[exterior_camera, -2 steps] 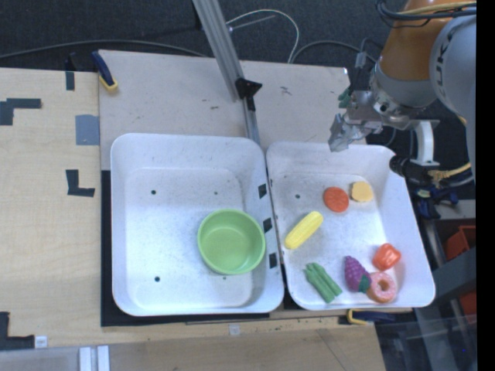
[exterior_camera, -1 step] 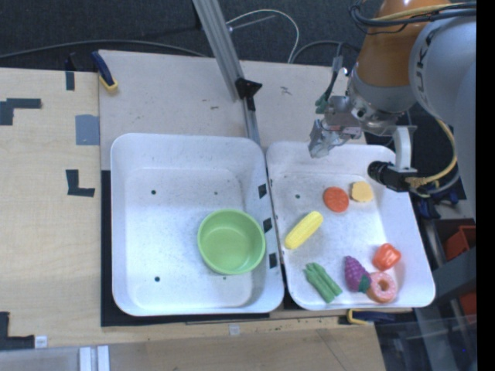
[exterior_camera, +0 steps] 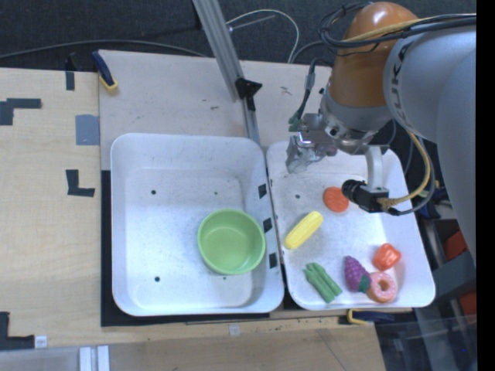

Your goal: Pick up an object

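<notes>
Over the right bin's [exterior_camera: 410, 230] far corner we see the gripper [exterior_camera: 300, 158], its jaws too blurred to tell their spread; the wrist partly hides an orange piece [exterior_camera: 336, 200].

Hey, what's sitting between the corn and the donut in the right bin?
In the camera view, the green vegetable and the purple grapes lie between the corn and the donut.

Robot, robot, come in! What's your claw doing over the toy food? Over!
Two-finger gripper above right white bin's far-left corner, nothing visibly held. Yellow plastic corn cob nearest, untouched. Round orange toy lies beside it.
</notes>
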Controlling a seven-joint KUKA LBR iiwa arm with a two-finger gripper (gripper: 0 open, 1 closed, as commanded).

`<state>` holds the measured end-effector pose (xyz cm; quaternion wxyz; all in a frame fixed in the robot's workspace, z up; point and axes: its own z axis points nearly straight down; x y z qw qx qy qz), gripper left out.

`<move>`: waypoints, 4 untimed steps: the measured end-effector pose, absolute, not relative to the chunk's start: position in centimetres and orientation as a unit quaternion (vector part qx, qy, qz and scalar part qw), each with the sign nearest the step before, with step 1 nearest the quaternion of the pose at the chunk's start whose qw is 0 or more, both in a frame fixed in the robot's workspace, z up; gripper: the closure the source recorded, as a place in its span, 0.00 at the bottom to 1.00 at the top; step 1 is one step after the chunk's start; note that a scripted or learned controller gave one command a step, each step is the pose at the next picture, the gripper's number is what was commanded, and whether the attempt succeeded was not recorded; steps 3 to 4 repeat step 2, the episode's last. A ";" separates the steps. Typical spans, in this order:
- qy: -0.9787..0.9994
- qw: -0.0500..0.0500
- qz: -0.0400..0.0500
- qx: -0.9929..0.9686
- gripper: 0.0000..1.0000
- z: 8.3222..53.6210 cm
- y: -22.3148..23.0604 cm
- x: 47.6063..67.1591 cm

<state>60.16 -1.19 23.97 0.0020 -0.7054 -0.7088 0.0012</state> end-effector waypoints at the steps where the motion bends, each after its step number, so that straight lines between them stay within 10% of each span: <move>1: -0.709 0.002 0.001 -0.705 1.00 22.5 4.1 58.5; 4: -0.710 0.002 0.001 -0.704 1.00 21.8 9.8 56.2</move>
